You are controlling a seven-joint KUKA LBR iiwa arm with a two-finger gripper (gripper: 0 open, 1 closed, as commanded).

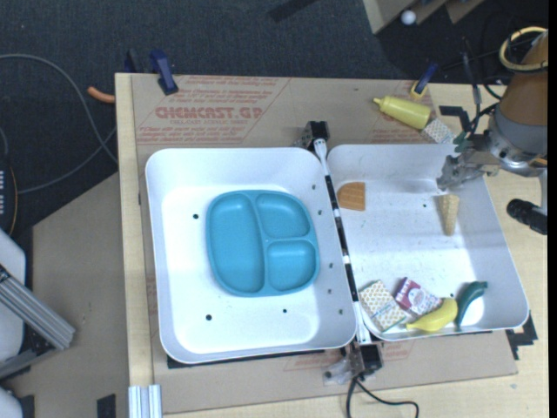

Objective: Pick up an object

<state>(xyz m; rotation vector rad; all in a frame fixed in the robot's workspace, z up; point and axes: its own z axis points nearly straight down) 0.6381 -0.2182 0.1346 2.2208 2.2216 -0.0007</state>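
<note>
We cannot tell the gripper (pixel 456 174) opening as it hovers over the cone (pixel 447 211) near the right bin (pixel 383 159) far edge; an off-centre descent may tip it.

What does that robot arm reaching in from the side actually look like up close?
The arm is rounded grey metal with an orange band just above the wrist. A yellow cable loops beside it near the top. At its end sits a small grey two-finger gripper, too blurred to show finer markings.
</note>
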